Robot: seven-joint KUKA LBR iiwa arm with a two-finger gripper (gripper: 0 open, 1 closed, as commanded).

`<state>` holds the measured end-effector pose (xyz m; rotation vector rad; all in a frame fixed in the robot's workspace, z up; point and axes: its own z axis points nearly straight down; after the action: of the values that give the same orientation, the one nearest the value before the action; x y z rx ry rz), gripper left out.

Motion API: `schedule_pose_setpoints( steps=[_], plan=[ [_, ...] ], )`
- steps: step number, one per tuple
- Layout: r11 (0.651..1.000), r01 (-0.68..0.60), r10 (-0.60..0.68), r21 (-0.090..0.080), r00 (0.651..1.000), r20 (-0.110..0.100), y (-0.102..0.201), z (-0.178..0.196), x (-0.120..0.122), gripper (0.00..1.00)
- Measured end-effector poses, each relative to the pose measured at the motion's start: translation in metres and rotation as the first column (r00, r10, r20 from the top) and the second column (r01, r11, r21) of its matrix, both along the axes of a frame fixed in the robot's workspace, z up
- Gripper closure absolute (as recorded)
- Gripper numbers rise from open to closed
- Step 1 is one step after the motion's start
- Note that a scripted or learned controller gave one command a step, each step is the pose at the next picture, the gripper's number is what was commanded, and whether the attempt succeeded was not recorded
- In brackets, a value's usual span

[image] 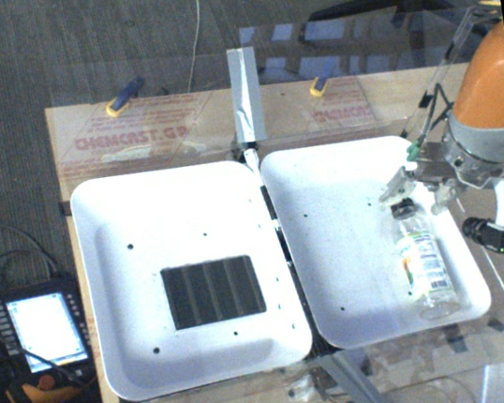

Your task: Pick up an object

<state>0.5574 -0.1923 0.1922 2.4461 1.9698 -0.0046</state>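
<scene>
Bottle [424, 259] (lying flat) — gripper [418, 187] open above.

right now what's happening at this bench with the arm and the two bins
The arm's end effector hangs over the far right part of the right bin, just above the cap end of a clear plastic bottle lying along that bin's right side. The bottle rests on the bin floor, not lifted. The left bin holds a dark ribbed rectangular pad, untouched.
</scene>
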Motion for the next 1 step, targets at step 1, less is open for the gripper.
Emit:
schedule_pose_setpoints(
  steps=[1],
  plan=[
    [0.996, 0.084, -0.084, 0.001, 0.996, 0.001, 0.0542, 0.0304, 0.0043, 0.0]
  ],
)
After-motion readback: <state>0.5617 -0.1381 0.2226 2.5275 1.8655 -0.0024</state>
